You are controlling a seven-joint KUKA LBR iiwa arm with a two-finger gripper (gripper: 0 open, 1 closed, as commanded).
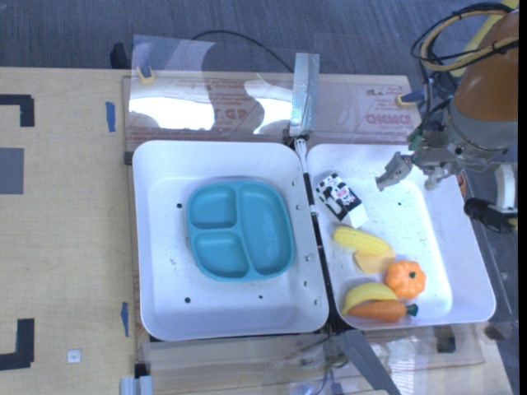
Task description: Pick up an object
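My gripper [413, 175] hangs over the far part of the right bin [428, 220], its two fingers spread open with nothing between them. Below and to its left lies a black-and-white carton [340, 197]. Toward the near side of the same bin sit a yellow corn cob [361, 239], a pale yellow slice [372, 262], a small orange pumpkin [405, 278], a banana [368, 293] and a carrot [381, 309]. All of these lie apart from the gripper.
The left bin [156, 220] holds a teal divided plate [240, 229]. A clear plastic wall [214, 97] rises behind the bins, with a metal post [304, 93] between them. Cables [453, 39] loop above the arm at the right.
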